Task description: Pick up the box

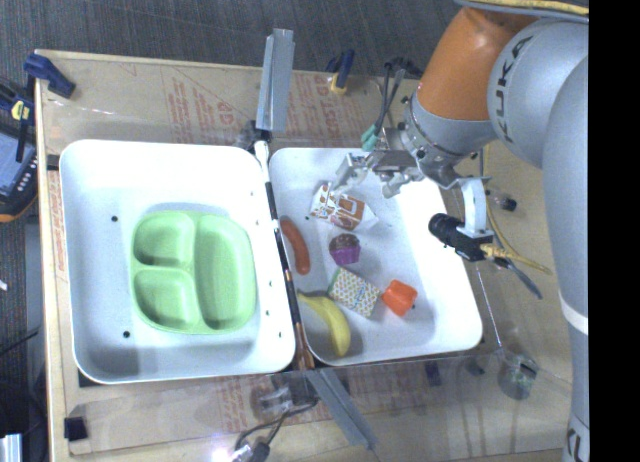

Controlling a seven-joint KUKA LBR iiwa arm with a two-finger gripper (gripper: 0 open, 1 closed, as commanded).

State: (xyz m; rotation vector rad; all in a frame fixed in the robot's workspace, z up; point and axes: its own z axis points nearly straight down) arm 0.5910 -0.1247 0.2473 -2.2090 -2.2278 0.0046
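The arm [520, 80] is reaching in from the right, its gripper [372, 168] hanging over the far end of the right bin [455, 325]. The fingers are standing apart, and nothing is sitting between them. The box [338, 207], white with red print, is lying tilted just below and left of the fingertips; whether a finger is touching it is hard to make out. Nearer the camera a sausage [295, 245], a purple cup [345, 248], a patterned block [354, 292], an orange piece [399, 297] and a banana [330, 320] are lying in the same bin. A green tray [195, 270] is resting in the left bin [90, 175].
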